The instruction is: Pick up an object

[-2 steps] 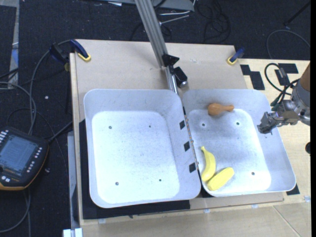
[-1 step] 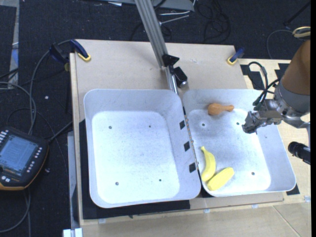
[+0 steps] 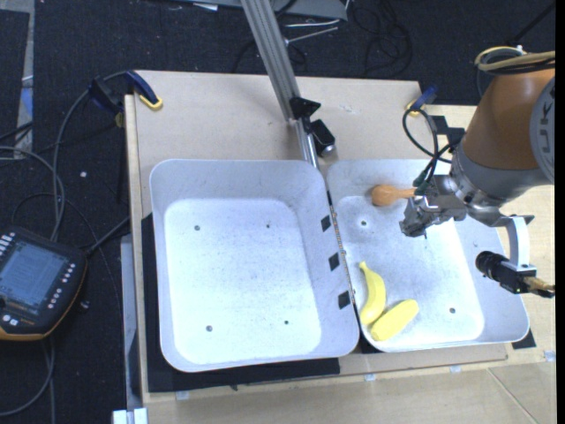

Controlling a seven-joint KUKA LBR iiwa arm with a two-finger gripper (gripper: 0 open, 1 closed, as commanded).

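Picking looks not done yet, we think. The gripper (image 3: 415, 227) hangs over the right bin (image 3: 468, 325), right of the frame's middle, and we cannot tell what state it is in. A brown wooden thing (image 3: 387, 194) lies just up and left of it. A banana (image 3: 372, 291) and a yellow piece (image 3: 395, 319) lie lower down. The arm (image 3: 508, 140) is cut off at the right edge.
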